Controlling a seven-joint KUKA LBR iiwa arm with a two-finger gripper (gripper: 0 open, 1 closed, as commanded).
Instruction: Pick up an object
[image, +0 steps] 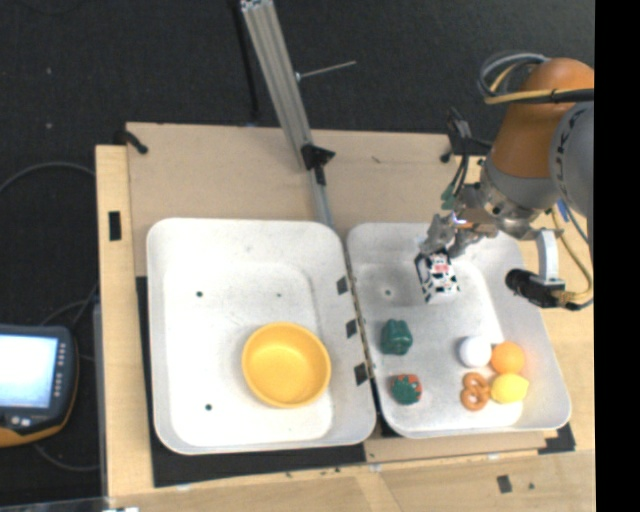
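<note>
Gripper (437, 262) over right bin (520, 425) near its back edge, fingers closed on small black-and-white object (439, 278).

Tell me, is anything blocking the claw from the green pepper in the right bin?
Nothing visible does. The gripper hangs over the right bin's upper part with a small patterned object at its tip, and bare bin floor lies between it and the green pepper.
</note>
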